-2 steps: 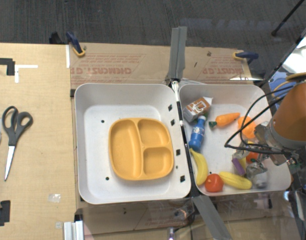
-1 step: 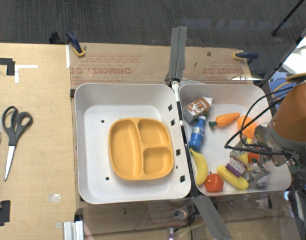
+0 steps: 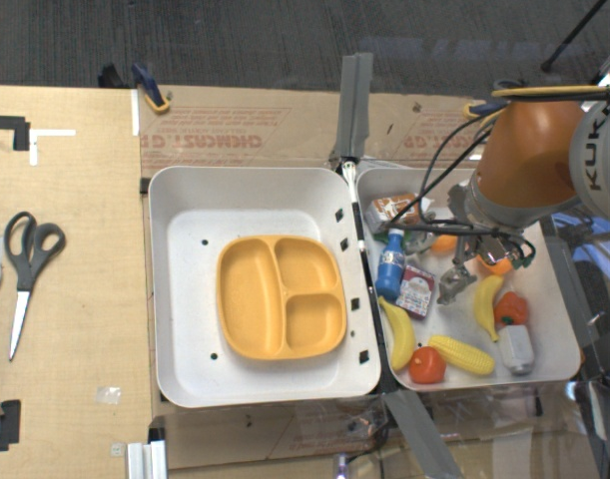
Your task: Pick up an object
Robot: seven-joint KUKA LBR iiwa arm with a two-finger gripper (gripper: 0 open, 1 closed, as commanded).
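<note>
My gripper hangs low over the middle of the right bin, under the orange wrist band. Its tip is among the objects, beside a yellow banana and an orange piece partly hidden by it. Another orange lies just to its left. Also in this bin are a blue bottle, a red and white packet, a second banana, a red tomato, a yellow corn cob, a red pepper and a grey block.
The left bin holds a yellow divided plate. A snack packet lies at the right bin's back. Scissors rest on the bench at far left. Black cables trail from the wrist over the right bin's back.
</note>
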